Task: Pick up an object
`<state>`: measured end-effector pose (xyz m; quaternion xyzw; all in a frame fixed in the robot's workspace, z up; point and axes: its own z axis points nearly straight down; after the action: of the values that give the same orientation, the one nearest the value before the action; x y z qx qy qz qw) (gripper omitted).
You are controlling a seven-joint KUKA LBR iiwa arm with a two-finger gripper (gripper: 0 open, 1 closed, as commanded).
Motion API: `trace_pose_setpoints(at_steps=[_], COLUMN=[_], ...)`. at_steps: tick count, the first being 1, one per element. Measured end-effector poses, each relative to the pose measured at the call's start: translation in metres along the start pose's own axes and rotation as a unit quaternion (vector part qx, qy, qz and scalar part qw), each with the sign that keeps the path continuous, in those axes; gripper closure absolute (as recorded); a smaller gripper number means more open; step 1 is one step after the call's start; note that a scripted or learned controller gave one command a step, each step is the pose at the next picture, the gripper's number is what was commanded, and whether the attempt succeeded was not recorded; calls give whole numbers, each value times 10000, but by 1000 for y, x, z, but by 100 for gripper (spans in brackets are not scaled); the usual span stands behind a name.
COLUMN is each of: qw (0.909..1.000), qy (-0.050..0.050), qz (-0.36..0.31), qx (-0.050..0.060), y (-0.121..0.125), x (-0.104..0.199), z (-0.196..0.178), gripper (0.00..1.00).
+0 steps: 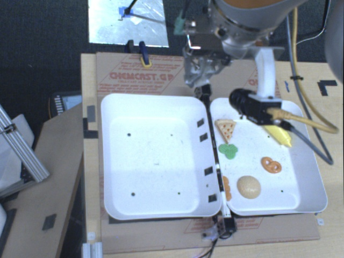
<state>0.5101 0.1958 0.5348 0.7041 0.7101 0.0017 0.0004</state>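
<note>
Two shallow white bins are seen side by side on the desk (88,144), resting on a sheet of brown cardboard (140,75) printed with red letters. The left bin (156,155) is shown with only a few small dark dots on its floor. In the right bin (301,192) several small things are laid out, all apart from one another: a pizza slice (226,129) near the dividing edge, a green piece (229,151) just below it, a pretzel (271,165) further right, a round bun (249,186) towards the near end, and a yellow banana (281,134) beside the cables. A small orange piece (226,187) is seen against the dividing edge, just left of the bun.

The gripper (200,79) is held above the far end of the strip between the two bins, over the cardboard, well apart from every item. Whether the jaws are open or closed cannot be told, as they are blurred; nothing is seen between them. A black fitting (252,105) with yellow cable hangs over the far part of the right bin.
</note>
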Motion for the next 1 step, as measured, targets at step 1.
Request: trace_pose_setpoints(at_steps=[1], qw=[10000], qy=[-1], qz=[9], qx=[0], y=[17], x=[40], z=[0], gripper=[100])
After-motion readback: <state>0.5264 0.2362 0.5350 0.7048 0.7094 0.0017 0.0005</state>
